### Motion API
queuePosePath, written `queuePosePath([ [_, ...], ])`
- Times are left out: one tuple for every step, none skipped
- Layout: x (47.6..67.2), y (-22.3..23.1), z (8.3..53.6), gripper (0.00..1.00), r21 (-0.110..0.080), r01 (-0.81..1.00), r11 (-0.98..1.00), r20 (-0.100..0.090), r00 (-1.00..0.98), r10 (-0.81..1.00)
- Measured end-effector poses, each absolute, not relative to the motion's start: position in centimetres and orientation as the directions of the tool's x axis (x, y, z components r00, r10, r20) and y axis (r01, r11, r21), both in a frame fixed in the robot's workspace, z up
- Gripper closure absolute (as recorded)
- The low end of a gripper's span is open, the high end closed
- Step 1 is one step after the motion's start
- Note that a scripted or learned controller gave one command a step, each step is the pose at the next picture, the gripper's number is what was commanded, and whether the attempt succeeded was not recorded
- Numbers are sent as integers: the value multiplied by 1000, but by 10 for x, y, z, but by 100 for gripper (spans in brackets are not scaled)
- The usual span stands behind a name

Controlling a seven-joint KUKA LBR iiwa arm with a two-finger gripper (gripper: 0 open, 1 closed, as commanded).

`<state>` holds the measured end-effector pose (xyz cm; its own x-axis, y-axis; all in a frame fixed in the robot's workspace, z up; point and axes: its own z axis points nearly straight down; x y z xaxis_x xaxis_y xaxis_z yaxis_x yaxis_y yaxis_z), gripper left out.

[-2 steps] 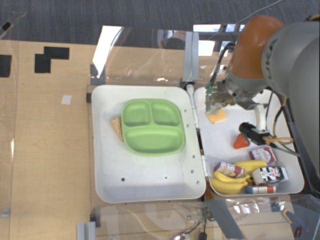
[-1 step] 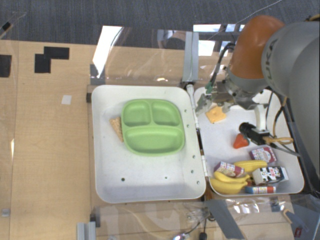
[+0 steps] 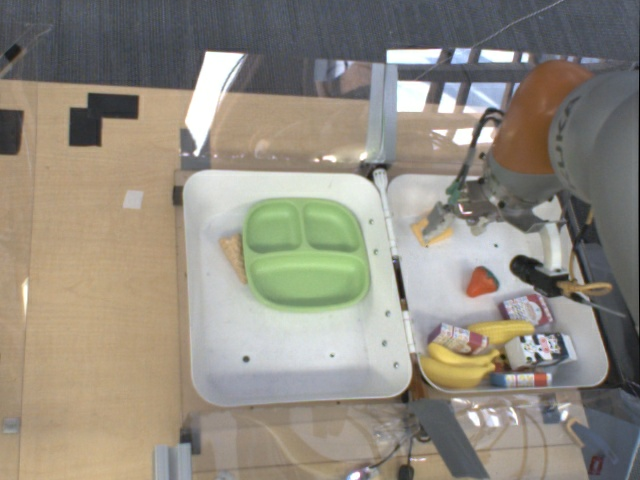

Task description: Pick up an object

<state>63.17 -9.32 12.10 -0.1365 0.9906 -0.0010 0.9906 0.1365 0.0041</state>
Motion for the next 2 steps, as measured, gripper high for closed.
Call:
queuePosePath([
  [673, -99, 92, 0, 13, 984, 176, -2, -176, 984],
  [678, -100, 111, 100, 31, 983, 182, -9, -181, 983],
])
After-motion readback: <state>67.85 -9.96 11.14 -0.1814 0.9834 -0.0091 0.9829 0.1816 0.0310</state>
